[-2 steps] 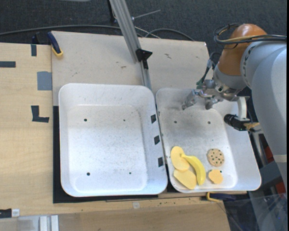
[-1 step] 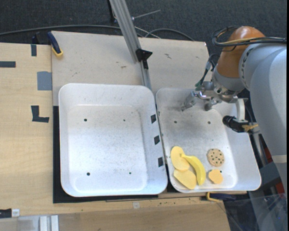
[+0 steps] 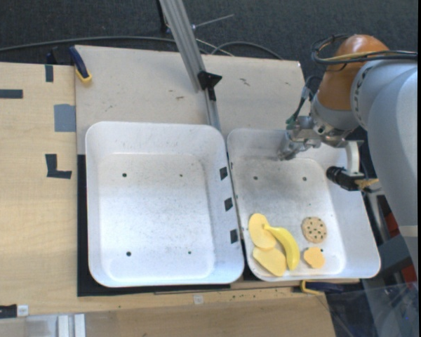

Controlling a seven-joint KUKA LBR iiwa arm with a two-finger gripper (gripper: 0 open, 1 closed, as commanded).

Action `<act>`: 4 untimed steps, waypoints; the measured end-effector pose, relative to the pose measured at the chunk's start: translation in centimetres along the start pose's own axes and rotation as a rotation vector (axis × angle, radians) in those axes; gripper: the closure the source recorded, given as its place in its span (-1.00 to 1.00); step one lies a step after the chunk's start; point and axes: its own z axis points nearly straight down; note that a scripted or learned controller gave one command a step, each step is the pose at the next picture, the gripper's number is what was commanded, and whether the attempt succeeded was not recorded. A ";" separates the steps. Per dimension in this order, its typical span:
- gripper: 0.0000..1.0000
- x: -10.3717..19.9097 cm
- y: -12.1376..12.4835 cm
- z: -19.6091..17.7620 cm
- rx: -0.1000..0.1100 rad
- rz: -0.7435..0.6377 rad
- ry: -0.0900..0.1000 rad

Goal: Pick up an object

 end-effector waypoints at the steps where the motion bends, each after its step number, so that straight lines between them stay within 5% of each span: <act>1: 1.00 -0.3 -0.8 -5.8 -0.011 0.002 0.001; 3: 1.00 0.3 -0.3 -16.1 -0.010 0.001 0.002; 4: 1.00 5.2 -2.0 -14.6 -0.002 -0.002 0.004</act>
